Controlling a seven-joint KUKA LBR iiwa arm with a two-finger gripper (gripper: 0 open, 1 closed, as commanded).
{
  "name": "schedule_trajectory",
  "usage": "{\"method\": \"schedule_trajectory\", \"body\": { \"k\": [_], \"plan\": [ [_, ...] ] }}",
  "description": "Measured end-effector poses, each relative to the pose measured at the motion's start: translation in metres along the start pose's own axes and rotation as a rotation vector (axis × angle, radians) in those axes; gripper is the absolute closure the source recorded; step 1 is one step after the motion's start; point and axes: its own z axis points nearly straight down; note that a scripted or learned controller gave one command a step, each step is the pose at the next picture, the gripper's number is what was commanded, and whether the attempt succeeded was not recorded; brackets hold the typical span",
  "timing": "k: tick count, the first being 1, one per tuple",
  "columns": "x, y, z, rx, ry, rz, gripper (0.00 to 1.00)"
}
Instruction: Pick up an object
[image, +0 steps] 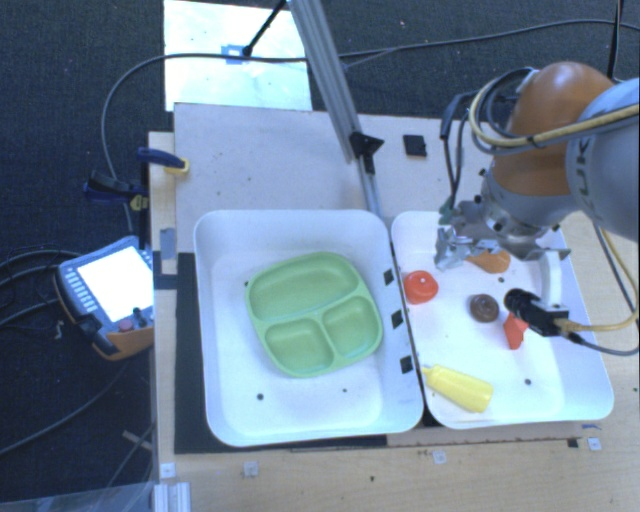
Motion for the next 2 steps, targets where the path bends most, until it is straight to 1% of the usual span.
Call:
{"method": "schedule_trajectory", "body": {
  "k": [1,2],
  "plan": [
    [0.056,-0.01,0.009,0.0,0.0,-0.001,1.0],
    [0.111,-0.036,0.005,0.001,0.001,-0.002,1.0]
  ]
}}
